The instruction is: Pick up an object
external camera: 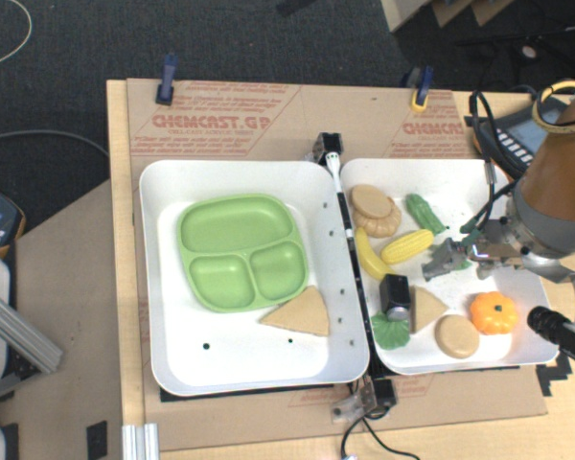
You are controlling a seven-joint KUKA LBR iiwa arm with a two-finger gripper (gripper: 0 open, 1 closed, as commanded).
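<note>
My gripper (439, 260) hangs over the middle of the right bin (457, 171). It is open, with nothing between its fingers. Just left of it lie a yellow corn cob (406, 246) and a yellow banana (366, 255). A green pickle (425, 213) lies behind it, beside a tan round cookie (374, 209). In front of it sit an orange pumpkin (492, 313), a tan round piece (456, 335), a tan wedge (426, 308), a black block (396, 294) and green broccoli (392, 331).
The left bin (163, 286) holds a green divided plate (241, 251) and a tan wedge (299, 314). A raised rim with a black strip (343, 220) separates the two bins. The arm (556, 190) comes in over the right bin's right edge. Clamps and cables lie around the board.
</note>
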